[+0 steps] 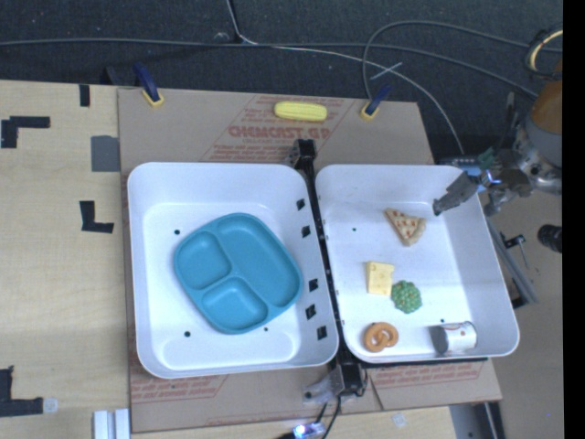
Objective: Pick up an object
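Note:
The right bin [475, 245] holds a tan pizza slice [405, 224], a yellow cheese wedge [379, 277], a green broccoli piece [406, 296], a brown pretzel [380, 337] and a grey can lying on its side [454, 337]. My gripper [467, 203] hovers at the bin's upper right rim, to the right of the pizza slice and apart from it. Its dark fingers [450, 198] are spread open with nothing between them.
The left bin [146, 245] holds a blue divided plate [238, 271]. A yellow toy [300, 112] lies on the cardboard behind the bins, between two clamps. Cables run across the dark floor at the back.

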### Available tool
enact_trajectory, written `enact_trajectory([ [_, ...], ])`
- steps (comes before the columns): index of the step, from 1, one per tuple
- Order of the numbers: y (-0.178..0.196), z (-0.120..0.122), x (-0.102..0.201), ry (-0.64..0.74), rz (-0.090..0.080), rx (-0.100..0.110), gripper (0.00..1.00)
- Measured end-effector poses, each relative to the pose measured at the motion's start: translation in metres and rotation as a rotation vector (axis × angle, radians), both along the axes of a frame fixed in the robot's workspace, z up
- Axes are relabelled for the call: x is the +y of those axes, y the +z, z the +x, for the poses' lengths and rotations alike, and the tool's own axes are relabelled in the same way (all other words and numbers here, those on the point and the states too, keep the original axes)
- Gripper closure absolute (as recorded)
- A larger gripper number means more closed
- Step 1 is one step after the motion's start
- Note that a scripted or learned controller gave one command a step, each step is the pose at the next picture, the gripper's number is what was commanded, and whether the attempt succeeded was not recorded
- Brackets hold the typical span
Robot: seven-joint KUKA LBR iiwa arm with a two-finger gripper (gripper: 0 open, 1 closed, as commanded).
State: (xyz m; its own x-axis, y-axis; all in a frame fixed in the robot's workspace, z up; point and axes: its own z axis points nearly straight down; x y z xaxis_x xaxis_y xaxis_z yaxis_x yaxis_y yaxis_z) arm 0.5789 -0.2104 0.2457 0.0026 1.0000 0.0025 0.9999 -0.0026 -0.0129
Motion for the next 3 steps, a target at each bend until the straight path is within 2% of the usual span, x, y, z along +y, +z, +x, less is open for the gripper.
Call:
enact_trajectory([
  [1,0.007,0.003,0.0,0.004,-0.003,-0.012,0.0],
  [3,-0.094,-0.013,-0.007,0.003,-0.002,-0.007,0.0],
])
